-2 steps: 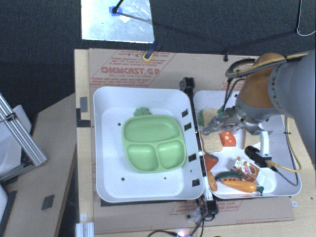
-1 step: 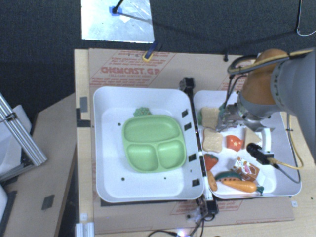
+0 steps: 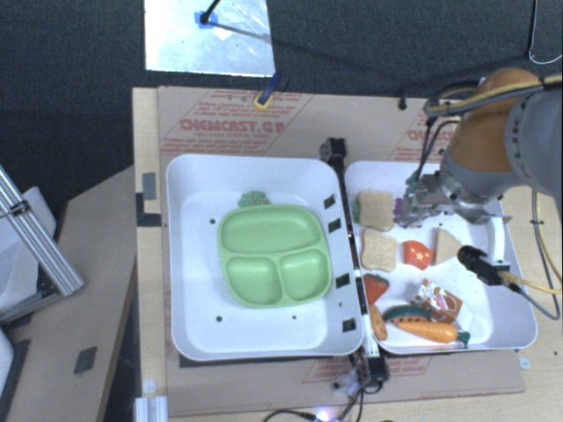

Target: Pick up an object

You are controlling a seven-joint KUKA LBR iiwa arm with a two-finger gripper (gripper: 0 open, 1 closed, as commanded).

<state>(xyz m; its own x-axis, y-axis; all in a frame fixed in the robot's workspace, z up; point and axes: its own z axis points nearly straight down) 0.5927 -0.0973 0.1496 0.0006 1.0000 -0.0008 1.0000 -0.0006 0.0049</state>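
the grey arm, with its glossy orange band, reaches in from the right over the right bin [image 3: 519,319], a shallow white plastic tub with rounded corners. its gripper [image 3: 413,207] hangs low near the bin's upper middle; whether it is apart or together, i cannot tell.

just beside it lie two flat, tan bread slices [image 3: 376,209] [image 3: 379,251] with soft squared edges. a round, shiny red tomato [image 3: 417,253] sits next to a pale wedge-shaped piece [image 3: 447,244]. nearer the front edge rest a small printed packet [image 3: 437,300] and a smooth, tapered orange carrot [image 3: 428,329].

the left bin [image 3: 193,236] carries a light green, matte divided tray [image 3: 274,255] with three rounded compartments, and a small bumpy green piece [image 3: 254,199] touches its upper rim.
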